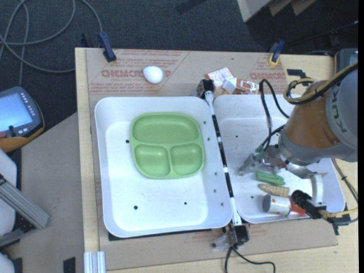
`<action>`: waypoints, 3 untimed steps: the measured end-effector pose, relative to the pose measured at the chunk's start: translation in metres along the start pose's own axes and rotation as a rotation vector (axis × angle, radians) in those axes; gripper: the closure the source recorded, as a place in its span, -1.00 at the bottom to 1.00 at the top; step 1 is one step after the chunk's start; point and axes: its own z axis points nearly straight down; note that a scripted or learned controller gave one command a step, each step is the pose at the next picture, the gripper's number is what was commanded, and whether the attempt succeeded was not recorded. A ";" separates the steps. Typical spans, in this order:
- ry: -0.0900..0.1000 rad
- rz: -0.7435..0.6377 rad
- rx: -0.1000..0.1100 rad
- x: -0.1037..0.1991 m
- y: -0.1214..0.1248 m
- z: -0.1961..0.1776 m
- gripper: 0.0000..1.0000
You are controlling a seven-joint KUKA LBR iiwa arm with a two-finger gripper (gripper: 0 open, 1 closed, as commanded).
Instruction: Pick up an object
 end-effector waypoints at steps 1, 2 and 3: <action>-0.002 0.000 -0.003 -0.024 0.016 -0.050 -1.00; 0.000 0.000 -0.001 -0.007 -0.030 0.000 -1.00; -0.001 0.001 -0.003 -0.008 -0.030 -0.010 1.00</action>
